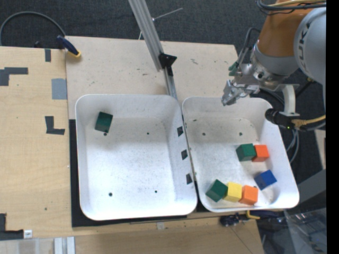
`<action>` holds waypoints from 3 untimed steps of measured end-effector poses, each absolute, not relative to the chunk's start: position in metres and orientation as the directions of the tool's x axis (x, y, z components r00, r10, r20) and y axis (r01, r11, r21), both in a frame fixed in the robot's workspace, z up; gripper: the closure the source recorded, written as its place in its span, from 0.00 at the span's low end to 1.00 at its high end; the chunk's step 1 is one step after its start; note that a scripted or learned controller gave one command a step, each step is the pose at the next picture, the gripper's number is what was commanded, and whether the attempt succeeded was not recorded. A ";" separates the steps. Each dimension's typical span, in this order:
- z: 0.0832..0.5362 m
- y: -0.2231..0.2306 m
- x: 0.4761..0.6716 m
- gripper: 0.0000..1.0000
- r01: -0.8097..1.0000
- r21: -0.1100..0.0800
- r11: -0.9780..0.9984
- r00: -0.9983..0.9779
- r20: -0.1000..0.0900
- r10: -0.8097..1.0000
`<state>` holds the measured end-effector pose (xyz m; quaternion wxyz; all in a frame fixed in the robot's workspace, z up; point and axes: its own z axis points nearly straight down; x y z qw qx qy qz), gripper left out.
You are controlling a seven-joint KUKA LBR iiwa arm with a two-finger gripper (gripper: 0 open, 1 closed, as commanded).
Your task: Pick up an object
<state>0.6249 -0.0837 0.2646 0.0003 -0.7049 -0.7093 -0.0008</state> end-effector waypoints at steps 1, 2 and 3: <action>0.248 -0.029 0.629 1.00 1.000 -0.003 0.006 -0.006 0.001 1.000; 0.251 0.028 0.632 1.00 1.000 -0.001 0.007 -0.007 0.001 1.000; 0.252 0.075 0.649 1.00 1.000 0.000 0.006 -0.006 0.001 1.000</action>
